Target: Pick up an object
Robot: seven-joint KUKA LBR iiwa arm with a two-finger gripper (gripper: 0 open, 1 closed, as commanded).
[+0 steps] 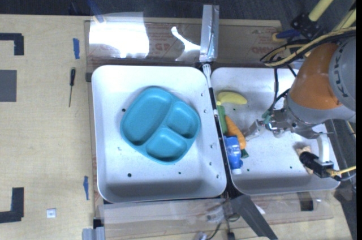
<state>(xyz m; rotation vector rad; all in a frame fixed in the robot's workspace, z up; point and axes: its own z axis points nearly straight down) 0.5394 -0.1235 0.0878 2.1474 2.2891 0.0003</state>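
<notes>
Objects lie along the left wall of the right bin (266, 176): yellow banana (232, 98), orange carrot (235, 132), blue bottle (233, 153). The hand (255, 127) hovers just beside the carrot, on its right. Whether the hand is open or closed, I cannot tell.

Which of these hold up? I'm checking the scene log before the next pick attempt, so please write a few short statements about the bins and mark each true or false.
1. A blue divided plate lies in the left bin. True.
2. The banana lies in the left bin. False: it lies in the right bin, near its far left corner.
3. The carrot lies along the right bin's left wall, with a blue item just below it in the picture. True.
4. The arm reaches over the left bin. False: it is above the right bin.
</notes>
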